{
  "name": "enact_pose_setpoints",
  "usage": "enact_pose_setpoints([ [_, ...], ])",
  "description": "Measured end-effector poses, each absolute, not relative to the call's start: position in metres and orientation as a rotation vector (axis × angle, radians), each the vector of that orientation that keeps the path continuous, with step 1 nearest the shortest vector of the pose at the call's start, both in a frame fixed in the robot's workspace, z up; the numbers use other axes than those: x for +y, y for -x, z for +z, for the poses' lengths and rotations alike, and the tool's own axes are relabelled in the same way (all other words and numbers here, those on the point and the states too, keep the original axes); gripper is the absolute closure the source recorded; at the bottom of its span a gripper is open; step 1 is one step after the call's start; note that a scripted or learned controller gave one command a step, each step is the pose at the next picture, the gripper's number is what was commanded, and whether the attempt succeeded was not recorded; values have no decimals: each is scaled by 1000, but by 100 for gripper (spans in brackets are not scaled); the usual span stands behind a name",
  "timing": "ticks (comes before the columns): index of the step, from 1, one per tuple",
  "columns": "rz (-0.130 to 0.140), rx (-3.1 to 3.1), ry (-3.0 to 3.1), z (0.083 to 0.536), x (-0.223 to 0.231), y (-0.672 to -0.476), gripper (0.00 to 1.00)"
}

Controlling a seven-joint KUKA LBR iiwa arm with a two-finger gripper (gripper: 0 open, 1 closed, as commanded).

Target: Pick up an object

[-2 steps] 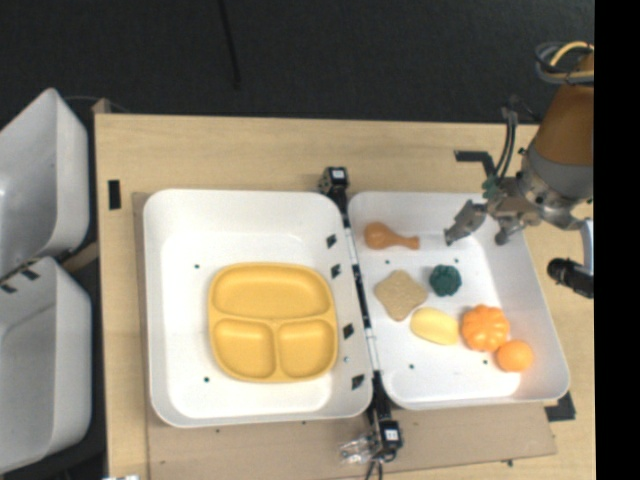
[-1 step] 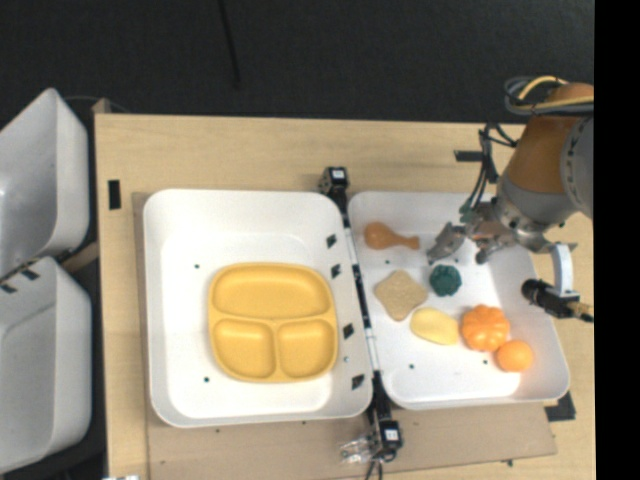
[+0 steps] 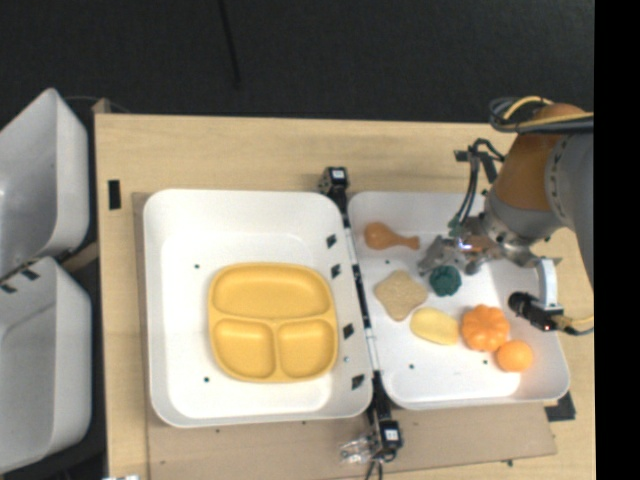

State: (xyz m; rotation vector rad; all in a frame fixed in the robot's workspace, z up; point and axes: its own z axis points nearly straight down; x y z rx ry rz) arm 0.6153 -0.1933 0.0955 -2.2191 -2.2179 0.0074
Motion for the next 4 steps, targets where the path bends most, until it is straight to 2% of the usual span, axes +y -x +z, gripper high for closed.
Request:
enact_pose_setpoints([
  [1, 5, -2220, 2219, 106, -194, -617, 100],
  [3, -1, -2227, 2218, 201, -202, -633, 100],
  [4, 1, -2228, 2214, 227, -203, -634, 100],
])
